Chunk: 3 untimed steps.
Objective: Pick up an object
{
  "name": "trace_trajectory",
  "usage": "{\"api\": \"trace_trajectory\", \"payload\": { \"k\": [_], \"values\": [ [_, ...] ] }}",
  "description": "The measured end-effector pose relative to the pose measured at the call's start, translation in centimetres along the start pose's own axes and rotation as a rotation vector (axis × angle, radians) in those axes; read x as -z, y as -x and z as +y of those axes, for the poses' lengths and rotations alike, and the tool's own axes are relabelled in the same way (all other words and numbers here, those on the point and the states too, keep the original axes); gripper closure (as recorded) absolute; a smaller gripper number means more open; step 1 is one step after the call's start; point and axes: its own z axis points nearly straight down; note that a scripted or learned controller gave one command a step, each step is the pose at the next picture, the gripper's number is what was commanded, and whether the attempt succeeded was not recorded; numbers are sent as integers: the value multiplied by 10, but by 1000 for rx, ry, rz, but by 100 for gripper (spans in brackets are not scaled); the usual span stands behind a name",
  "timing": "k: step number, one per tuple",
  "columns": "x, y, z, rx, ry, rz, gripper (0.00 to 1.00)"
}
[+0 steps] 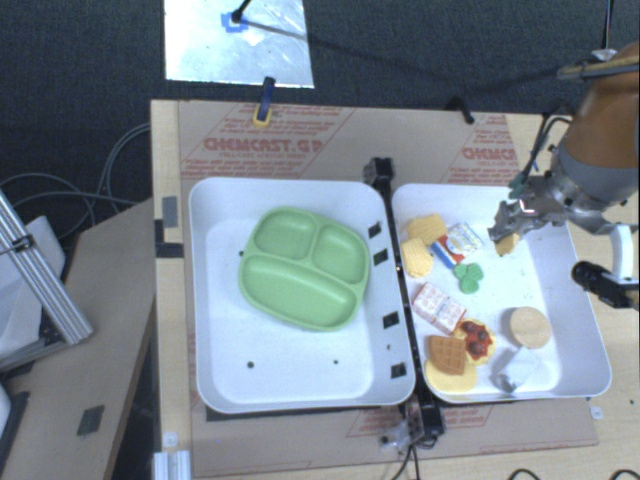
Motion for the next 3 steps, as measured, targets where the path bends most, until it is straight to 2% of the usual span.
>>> {"api": "trace_trajectory", "payload": {
  "k": [1,2,3],
  "values": [
    [-3,-54,27,6,0,2,100],
    [-4,-95,55,4,1,1,100],
    [-5,-99,60,1,0,0,100]
  ]
}}
